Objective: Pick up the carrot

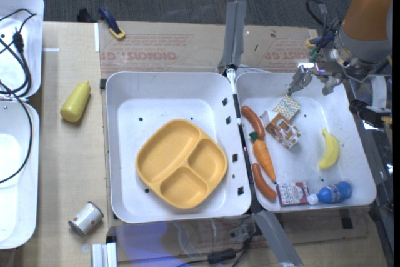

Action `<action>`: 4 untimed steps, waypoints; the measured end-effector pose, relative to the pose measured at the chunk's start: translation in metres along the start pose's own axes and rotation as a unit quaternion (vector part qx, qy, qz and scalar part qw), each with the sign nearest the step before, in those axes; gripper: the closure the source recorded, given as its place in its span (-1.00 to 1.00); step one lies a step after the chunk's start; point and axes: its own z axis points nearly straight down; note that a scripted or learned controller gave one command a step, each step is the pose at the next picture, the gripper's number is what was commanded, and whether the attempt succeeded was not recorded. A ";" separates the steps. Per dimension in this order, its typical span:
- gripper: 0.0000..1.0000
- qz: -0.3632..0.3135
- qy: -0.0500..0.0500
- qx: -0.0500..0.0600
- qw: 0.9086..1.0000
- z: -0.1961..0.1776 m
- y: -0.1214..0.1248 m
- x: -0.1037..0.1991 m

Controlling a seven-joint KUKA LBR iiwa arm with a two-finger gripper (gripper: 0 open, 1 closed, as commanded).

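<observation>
Orange carrot (264, 158): one, at right bin (350, 194)'s left side, between two sausages (263, 181)
Banana (329, 149): one, alone toward right wall
Left bin (122, 134): one yellow tray (181, 163)
Gripper (299, 82): above far rim, fingers parted, gripping nothing

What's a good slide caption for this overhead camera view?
End effector poised at the right bin's far edge, apart from the carrot lying between two sausages; yellow divided plate in the left bin.
</observation>
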 end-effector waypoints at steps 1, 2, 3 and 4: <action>-1.00 0.057 0.000 0.000 0.998 0.129 -0.047 0.013; -1.00 0.134 0.001 0.000 0.991 0.142 -0.086 0.030; -1.00 0.153 0.001 0.001 0.988 0.142 -0.139 0.020; -1.00 0.043 -0.001 -0.003 0.999 0.141 -0.139 0.026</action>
